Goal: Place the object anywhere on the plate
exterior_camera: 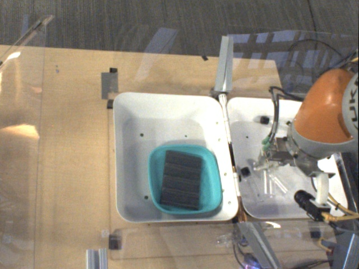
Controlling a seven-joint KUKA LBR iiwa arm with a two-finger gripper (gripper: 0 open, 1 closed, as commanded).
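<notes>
Already on the teal plate (212,175) in the left bin (129,150) lies the dark ridged block (181,179); the jaws (270,182), spread and unladen, hang over the right bin (247,133).

The arm (328,114) ends in a large, rounded orange band with a smooth, glossy surface. At its right edge a pale grey section begins, carrying part of a dark printed letter. Below the orange band sits a grey metal wrist ring. The gripper (270,179) is made of pale, silvery metal, with two slim translucent-looking fingers (268,185). Small green parts sit just above the gripper. Black cables (275,114) loop upward from the gripper beside the orange band. A white piece and a black cylindrical part lie to the gripper's right.
</notes>
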